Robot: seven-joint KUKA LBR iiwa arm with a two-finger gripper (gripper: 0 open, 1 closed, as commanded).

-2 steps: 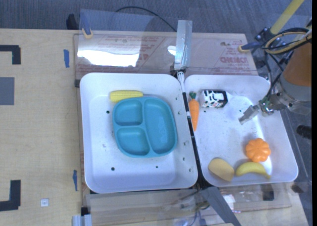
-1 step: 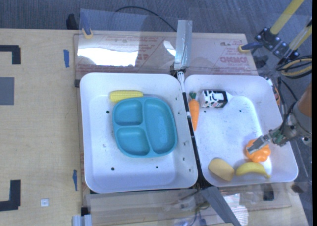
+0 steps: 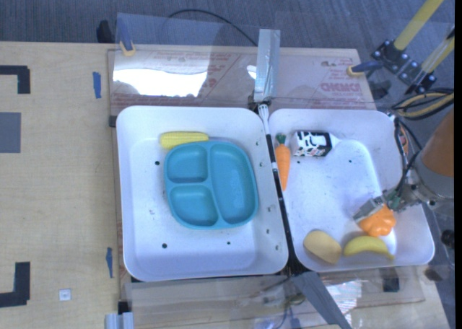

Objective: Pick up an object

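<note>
My gripper [image 3: 377,208] is low over the right bin [image 3: 339,176], near its right wall, with the arm coming in from the right. Directly under and touching it is an orange toy pepper [image 3: 380,223]; whether it is gripped is not visible. Beside the pepper lies a yellow banana-like piece [image 3: 367,247], and a tan potato [image 3: 322,246] rests to its left. An orange carrot [image 3: 282,164] lies along the bin's left wall. A black-and-white patterned object [image 3: 313,143] sits at the bin's far side.
The left bin [image 3: 137,198] holds a blue divided plate [image 3: 211,183] with a yellow corn cob [image 3: 184,138] just behind it. A metal post [image 3: 266,68] stands behind the divider between the bins. Cables and yellow struts [image 3: 419,24] crowd the right side.
</note>
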